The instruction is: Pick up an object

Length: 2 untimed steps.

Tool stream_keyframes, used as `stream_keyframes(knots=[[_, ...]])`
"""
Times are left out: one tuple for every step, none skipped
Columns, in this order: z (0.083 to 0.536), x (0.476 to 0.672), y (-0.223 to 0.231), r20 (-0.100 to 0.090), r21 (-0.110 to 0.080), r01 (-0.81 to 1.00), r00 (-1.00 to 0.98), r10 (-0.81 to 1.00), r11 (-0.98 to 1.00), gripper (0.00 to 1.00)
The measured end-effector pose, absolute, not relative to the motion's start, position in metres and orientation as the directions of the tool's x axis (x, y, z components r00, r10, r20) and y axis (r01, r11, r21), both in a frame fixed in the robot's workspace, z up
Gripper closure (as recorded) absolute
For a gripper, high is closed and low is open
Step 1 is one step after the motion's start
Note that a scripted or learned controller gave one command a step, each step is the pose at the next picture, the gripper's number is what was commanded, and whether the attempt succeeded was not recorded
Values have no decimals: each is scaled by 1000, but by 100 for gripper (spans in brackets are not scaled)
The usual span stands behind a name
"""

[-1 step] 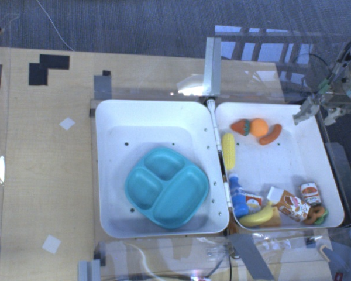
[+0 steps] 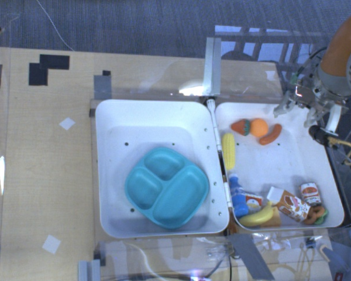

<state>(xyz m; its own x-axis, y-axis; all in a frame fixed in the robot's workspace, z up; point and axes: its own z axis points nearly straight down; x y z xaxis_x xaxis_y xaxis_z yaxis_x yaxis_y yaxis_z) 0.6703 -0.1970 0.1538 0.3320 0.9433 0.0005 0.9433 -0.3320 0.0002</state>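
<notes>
Two white bins sit side by side on a wooden bench. The left bin (image 2: pixel 105 157) holds a blue plate (image 2: pixel 167 186) with three parts. The plate lies low in the bin, toward the near edge, and there is bare white floor above it and to its left.

The right bin (image 2: pixel 292 163) holds the toys. A yellow corn cob (image 2: pixel 228 151) lies along the left wall, right beside the edge where the two bins meet. An orange ball (image 2: pixel 259 127) sits near the far wall, touching a small red and green toy (image 2: pixel 240 126) on its left and a red sausage (image 2: pixel 270 134) on its right. A blue bottle (image 2: pixel 237 196), a banana (image 2: pixel 257 216), a brown packet (image 2: pixel 291 206) and a small can (image 2: pixel 310 192) crowd the near edge. The middle of this bin is bare white floor.

The arm (image 2: pixel 342 51) comes in at the far right corner. The gripper (image 2: pixel 307 107) hangs over the right bin's far right edge, well apart from the toys. It holds nothing that can be seen, and how its fingers stand cannot be told.
</notes>
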Motion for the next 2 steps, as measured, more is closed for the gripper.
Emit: stream_keyframes(knots=[[85,667,-158,-6,-14,847,531,847,-531,0],[170,671,-180,2,2,741,672,741,-672,0]])
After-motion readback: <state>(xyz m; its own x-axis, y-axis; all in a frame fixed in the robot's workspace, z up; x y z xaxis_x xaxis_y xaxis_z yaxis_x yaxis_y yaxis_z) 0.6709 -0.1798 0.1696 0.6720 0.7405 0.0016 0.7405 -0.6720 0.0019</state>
